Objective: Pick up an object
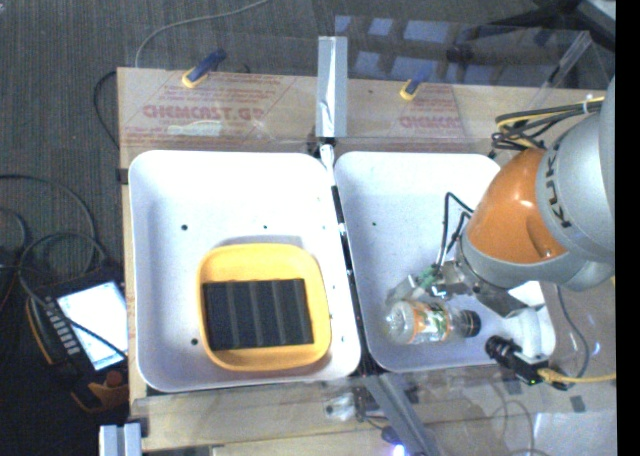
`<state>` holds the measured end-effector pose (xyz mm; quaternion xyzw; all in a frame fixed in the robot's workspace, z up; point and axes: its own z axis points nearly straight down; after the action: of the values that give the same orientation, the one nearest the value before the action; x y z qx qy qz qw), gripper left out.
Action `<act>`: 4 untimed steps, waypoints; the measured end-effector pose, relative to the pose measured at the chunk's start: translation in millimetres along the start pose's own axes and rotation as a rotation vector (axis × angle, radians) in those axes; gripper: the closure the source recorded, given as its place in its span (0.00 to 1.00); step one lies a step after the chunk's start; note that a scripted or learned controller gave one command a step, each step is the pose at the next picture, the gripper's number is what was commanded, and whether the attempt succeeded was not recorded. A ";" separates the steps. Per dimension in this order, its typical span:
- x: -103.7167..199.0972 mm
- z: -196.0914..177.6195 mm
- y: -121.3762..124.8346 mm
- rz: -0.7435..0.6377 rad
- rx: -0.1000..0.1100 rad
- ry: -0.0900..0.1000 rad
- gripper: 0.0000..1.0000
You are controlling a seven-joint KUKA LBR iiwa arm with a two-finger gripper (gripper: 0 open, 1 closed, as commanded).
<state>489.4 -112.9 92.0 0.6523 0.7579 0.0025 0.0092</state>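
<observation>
From where I stand, the grey arm [575, 194] comes in from the right and bends down over the right bin [400, 194], its orange band [510, 219] hanging above the bin's right half. The gripper [437, 284] sits low in the near part of that bin, just above a small plastic bottle [430, 322] that lies on its side on the bin floor. The bottle is clear with an orange and green label around its middle and a dark cap pointing right, toward the arm's wrist. The gripper's tip looks to be right at the bottle's upper edge, perhaps touching it, but the wrist and the small green and grey parts around it crowd the spot, and I cannot tell how the jaws stand, nor whether anything lies between them. The bottle looks to be resting on the bin floor rather than lifted. A thin black cable [455, 219] loops up from the gripper across the white floor of the bin. In the left bin [160, 194] a yellow tray-like object [265, 312] with a dark ribbed panel on top lies flat in the near half, well apart from the gripper. The two bins stand side by side, touching along the middle, on a brown bench [220, 109].
</observation>
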 end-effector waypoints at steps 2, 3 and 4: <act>-3.9 0.0 1.8 -0.102 -0.007 -0.003 0.00; -42.7 -0.1 42.6 0.108 0.012 0.007 0.00; -42.8 0.1 -2.8 -0.086 -0.009 -0.001 0.00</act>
<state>493.0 -155.7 92.4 0.6190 0.7853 0.0053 0.0126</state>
